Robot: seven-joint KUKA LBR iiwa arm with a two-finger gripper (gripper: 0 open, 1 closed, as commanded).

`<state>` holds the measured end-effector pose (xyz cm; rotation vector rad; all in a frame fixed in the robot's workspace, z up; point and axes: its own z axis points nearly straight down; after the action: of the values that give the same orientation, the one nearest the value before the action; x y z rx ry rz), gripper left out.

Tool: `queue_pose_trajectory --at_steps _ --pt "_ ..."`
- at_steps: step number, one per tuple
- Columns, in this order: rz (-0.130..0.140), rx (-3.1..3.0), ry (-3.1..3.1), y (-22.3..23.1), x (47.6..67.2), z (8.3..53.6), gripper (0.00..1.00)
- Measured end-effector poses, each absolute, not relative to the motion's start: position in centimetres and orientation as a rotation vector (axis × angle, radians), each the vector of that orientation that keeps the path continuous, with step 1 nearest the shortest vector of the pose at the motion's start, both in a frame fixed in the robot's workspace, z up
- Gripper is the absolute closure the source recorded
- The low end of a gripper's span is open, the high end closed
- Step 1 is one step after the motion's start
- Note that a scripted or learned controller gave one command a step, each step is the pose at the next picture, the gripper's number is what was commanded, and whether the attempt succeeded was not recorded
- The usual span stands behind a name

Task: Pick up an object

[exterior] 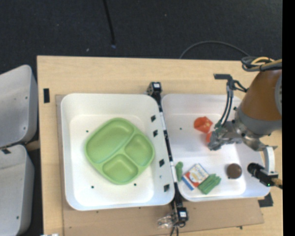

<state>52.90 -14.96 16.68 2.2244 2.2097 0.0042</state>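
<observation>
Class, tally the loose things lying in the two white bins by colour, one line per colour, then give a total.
Green: 3, namely divided plate, small green piece, green block
Red-orange: 1, namely red object by the gripper
Brown: 1, namely brown ball
Multicoloured: 1, namely small box
Total: 6

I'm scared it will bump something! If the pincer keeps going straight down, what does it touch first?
Probably the red object beside the pincer, or the white bin floor next to it; depth is hard to judge from above.

Grey arm (258,124) with orange band, black cables, apparently metallic grey end effector (217,140).
</observation>
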Motion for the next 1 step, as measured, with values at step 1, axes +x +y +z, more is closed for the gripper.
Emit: queue_pose_trajectory --at_steps 1 --pt "0.005 2.213 2.221 -14.32 53.77 21.94 1.0"
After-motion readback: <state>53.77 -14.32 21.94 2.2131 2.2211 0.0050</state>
